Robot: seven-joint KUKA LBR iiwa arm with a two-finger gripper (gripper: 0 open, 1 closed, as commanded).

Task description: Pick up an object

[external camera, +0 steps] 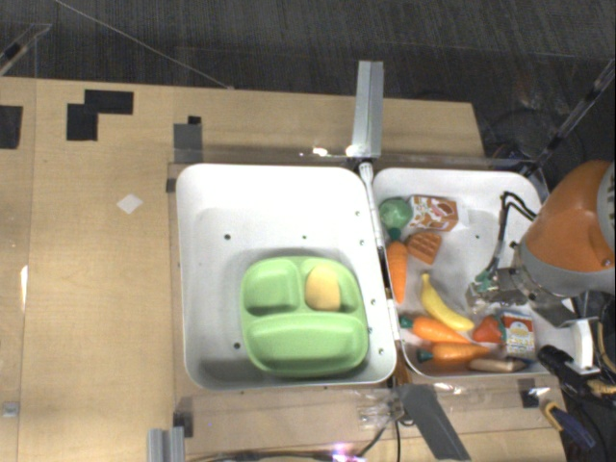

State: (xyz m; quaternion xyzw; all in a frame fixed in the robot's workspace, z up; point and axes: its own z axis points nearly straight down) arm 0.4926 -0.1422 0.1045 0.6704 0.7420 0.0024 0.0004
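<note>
— While the grey arm with its orange band [577,224] leans in from the right, where is its two-finger gripper [491,290]?

— Low over the right shallow white plastic bin [460,186], near that bin's right side. Whether it is spread or closed, and whether it has anything, I cannot tell; the metal parts are too small and cluttered.

— What lies near it?

— A curved yellow toy banana [444,306] just to its left, tilted. Below the banana, a long orange toy carrot [438,330], and another orange piece [460,351] under that. A small white carton with a red-and-green label [518,335] sits just below the gripper, beside a red piece [487,331].

— And further up the bin?

— A round green toy vegetable [393,214] at the upper left, touching a brown-and-white printed packet [432,213]. Beneath them, a ridged orange-brown piece [423,247], and a second upright orange carrot [397,269] along the left wall.

— The other bin?

— The left white bin [221,210] holds a green three-compartment plastic tray [289,340], with a yellow rounded fruit [323,287] in its upper right compartment.
</note>
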